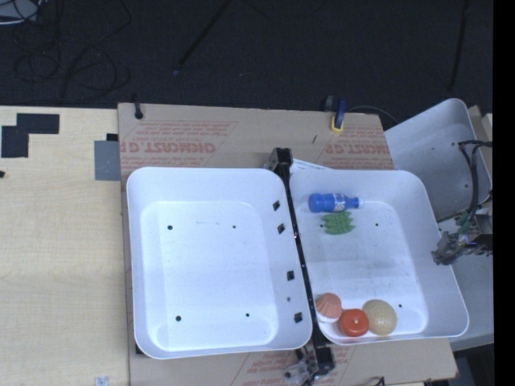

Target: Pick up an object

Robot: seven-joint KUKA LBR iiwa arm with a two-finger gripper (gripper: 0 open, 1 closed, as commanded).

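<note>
My gripper sits off the right rim of the right bin, outside it, and I cannot tell how it is set; nothing visible is caught in it. Every candidate lies to my left, inside that bin.

The main risk, as I judge it, is the cluster in the corner down and to my left: a pale pink ball, a red round piece and a tan ball sit touching or nearly so, hard against the bin wall. Closing there could catch the wall or push one round piece into another, and round things may roll out of a pinch.

Up and to my left, the blue bottle lies on its side with a small green thing just beside it; a low pass could nudge both or slip off the bottle's curve.

Count: two bins, one bottle, one green piece, three round pieces. The left bin lies beyond.
</note>
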